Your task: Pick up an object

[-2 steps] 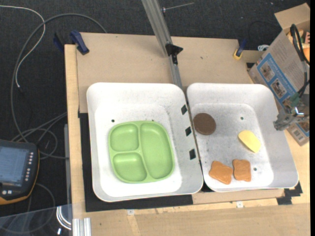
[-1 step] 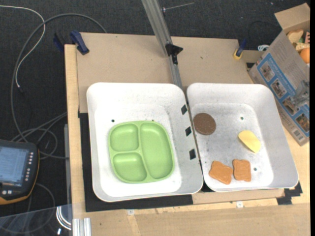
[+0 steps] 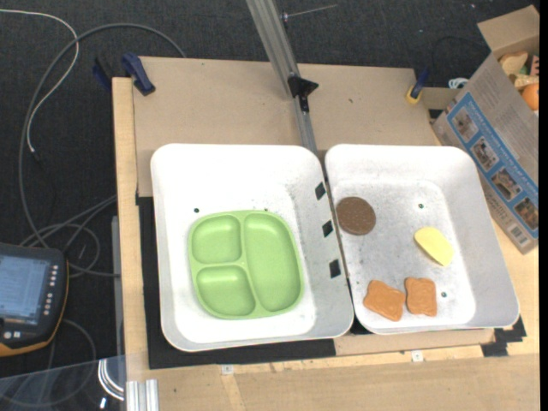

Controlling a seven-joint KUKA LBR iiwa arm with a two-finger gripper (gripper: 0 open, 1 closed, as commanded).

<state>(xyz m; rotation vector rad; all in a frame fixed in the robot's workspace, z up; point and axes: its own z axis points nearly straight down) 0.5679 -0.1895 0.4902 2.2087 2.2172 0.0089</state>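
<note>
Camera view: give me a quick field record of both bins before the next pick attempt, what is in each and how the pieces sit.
left bin: holds a green divided tray with three compartments
right bin: holds four loose food pieces
brown round piece: near the bin's left wall, apart from the others
yellow piece: right of centre, lying alone
orange pieces: two side by side at the near edge, very close or touching
bench surroundings: cardboard box at the right, pendant at the left
</note>
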